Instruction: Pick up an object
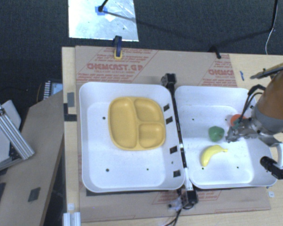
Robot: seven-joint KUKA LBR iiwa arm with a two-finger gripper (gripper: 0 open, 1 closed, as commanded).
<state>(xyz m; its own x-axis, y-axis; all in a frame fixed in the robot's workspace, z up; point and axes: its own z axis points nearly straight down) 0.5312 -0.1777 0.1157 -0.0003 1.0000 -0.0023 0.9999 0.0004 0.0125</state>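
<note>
The arm's orange band and grey wrist cover the 3 o'clock edge of the right bin point(198, 95), and the gripper point(232, 134) at its tip is small and dark; whether it is open or closed cannot be told. A red-orange object point(236, 118) shows just at 12 o'clock of the gripper, mostly hidden by the wrist, so its kind is unclear. A green object point(216, 133), rounded and blurred, sits just at 9 o'clock of the gripper, close beside it; contact cannot be made out. A yellow banana point(212, 153) lies at 7 o'clock of the gripper, a little apart from the green object. In the left bin point(92, 173) a yellow divided plate point(136, 123) lies flat near the middle. Black clips point(169, 120) line the seam between the bins.
</note>
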